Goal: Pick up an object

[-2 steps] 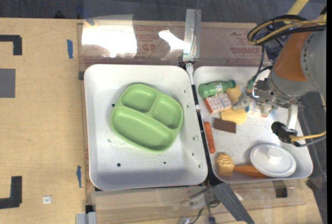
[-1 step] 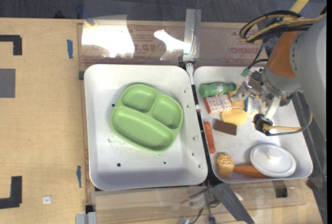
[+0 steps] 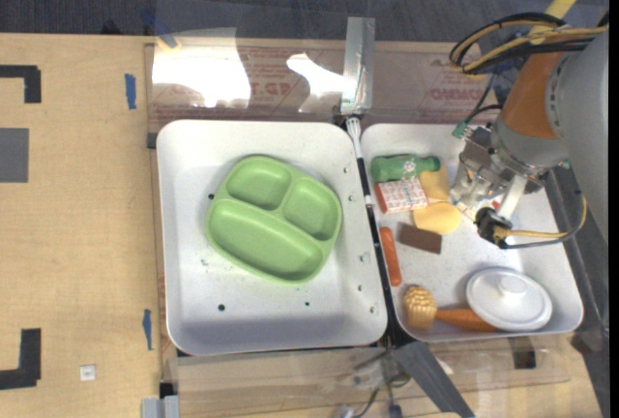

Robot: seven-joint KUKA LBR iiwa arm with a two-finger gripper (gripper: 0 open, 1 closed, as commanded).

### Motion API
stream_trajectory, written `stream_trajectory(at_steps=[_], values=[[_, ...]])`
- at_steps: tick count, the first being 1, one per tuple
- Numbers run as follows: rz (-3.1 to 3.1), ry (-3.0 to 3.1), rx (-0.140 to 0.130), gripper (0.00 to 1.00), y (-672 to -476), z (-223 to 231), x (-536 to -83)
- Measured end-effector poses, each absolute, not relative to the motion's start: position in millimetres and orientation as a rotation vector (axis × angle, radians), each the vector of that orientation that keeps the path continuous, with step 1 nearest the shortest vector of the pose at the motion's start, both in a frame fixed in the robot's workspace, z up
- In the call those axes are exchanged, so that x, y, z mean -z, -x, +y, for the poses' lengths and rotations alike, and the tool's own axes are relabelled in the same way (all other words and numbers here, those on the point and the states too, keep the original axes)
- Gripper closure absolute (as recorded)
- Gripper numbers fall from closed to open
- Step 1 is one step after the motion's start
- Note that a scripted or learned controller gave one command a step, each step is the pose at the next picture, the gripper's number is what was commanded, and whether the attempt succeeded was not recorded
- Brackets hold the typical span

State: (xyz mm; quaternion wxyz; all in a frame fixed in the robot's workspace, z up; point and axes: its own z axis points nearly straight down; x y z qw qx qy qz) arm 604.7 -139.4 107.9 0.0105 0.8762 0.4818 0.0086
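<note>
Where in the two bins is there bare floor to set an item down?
Left bin: bare floor rings the green divided plate, widest along the front edge. Right bin: crowded; a small patch lies between the brown block, the white lid and the gripper.

Yellow block [image 3: 438, 217] beside brown block [image 3: 421, 239]

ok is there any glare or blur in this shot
Camera view: strong glare on the clear sheet behind the left bin; soft sheen on the green tray; the gripper looks slightly blurred; bins are evenly lit with faint shadows.
</note>
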Motion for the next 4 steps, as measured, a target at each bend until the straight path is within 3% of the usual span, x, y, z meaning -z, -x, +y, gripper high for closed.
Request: stream_trajectory(at_steps=[1, 2, 3, 4], values=[[1.082, -2.95, -0.003, 1.0, -589.7, -68.1, -185.7], [1.078, -2.952, 0.003, 0.0, -588.6, -69.5, -184.2], [1.222, -2.897, 0.005, 0.0, -582.1, -61.0, -184.3], [1.007, -2.973, -0.012, 0.0, -560.9, -96.1, -88.8]])
